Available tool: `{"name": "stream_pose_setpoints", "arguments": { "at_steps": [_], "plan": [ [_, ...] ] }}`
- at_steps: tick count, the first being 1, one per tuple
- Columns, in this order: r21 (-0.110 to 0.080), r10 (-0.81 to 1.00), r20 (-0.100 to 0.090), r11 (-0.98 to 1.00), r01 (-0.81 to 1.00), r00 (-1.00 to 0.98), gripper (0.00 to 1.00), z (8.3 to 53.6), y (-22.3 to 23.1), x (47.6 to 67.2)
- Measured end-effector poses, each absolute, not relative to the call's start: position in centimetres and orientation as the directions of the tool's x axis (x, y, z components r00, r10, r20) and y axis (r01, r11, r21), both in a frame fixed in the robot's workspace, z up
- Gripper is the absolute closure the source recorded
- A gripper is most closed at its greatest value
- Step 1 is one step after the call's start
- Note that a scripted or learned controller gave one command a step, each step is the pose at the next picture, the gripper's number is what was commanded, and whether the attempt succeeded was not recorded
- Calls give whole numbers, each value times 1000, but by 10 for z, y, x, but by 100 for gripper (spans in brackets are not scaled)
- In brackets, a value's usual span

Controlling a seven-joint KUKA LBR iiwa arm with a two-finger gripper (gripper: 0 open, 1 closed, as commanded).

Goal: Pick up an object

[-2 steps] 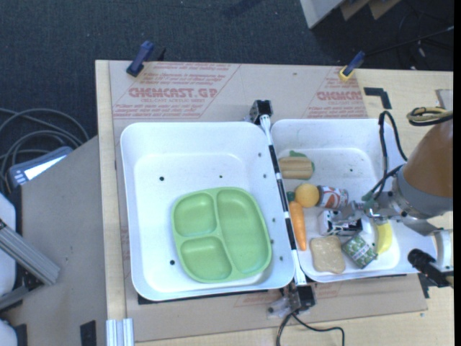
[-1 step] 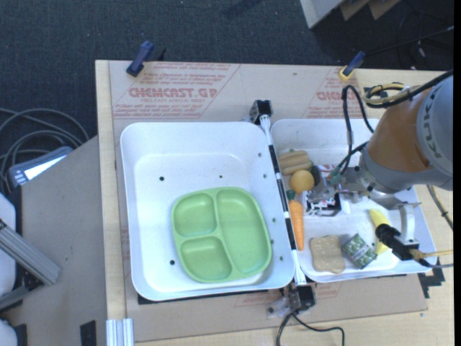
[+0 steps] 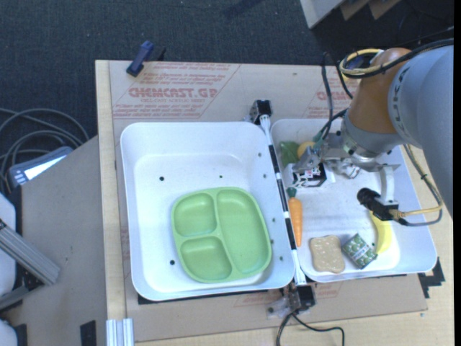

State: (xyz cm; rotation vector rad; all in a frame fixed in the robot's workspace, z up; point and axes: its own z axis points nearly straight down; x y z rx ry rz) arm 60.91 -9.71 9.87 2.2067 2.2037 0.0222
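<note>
No one object is singled out; the candidates lie in the right bin (image 3: 425, 254): a carrot (image 3: 295, 220) along its nine o'clock wall, a slice of toast (image 3: 326, 254) and a small green packet (image 3: 358, 250) toward six, a banana (image 3: 380, 229) at four, something green (image 3: 289, 151) at eleven. The gripper (image 3: 310, 174) hangs low at about ten o'clock, near the green thing. This looks like the reach-and-descend step. Whether anything is being grasped I cannot tell. Next it must settle squarely over one item. The left bin (image 3: 137, 193) holds a green divided plate (image 3: 220, 233).

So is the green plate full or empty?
Empty. The green plate lies flat in the left bin, and all three of its compartments show bare green.
</note>
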Motion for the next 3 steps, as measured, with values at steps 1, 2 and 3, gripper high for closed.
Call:
{"name": "stream_pose_setpoints", "arguments": {
  "at_steps": [1, 2, 3],
  "plan": [
    [25, 1000, 0, 2, 1000, -2, 0, 99, -121, 659],
    [28, 1000, -5, 1, 1000, -1, 0, 98, -187, 602],
    [37, 1000, -11, -3, 999, 4, 0, 99, -206, 560]
  ]
}}
